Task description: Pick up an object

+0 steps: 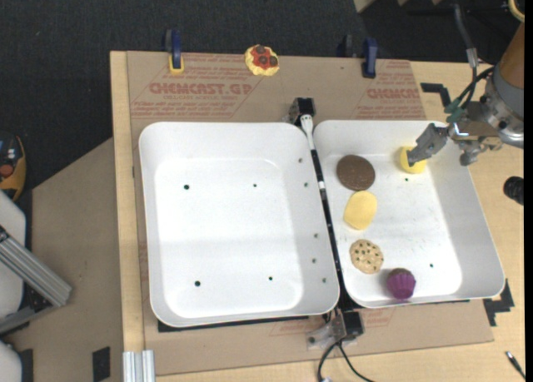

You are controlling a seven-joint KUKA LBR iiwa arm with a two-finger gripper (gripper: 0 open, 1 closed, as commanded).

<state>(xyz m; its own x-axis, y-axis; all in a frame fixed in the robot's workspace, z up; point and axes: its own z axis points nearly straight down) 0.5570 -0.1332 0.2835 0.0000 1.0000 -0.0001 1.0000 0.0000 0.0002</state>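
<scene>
Gripper (433,144) reaches in from the right edge and hangs over the upper right part of the right bin (466,230). One grey finger (428,141) slants down to the left, and its tip sits at or just over the yellow piece (411,161). A second finger shows further right, near the bin's rim, so the jaws stand wide apart with nothing between them. Whether the left fingertip actually touches the yellow piece cannot be told from this angle.

That yellow piece is small, bright and rounded, partly covered by the fingertip, and it lies near the bin's far right corner, well apart from the other items.

The right bin holds four more things in a loose column left of centre. A brown disc (356,172), flat and round, is the uppermost. Just below it lies a pale yellow lump (360,210), oval and smooth. Under that sits a cookie (366,255), tan with dark specks. A purple ball (400,283) rests near the bin's near edge, just right of the cookie.

The left bin (166,230) shows bare white floor with a few small dark dots.

Beyond the bins, a small yellow and red toy (261,60) lies on the board (125,205) near its far edge, between two blue clamps (174,46).
</scene>
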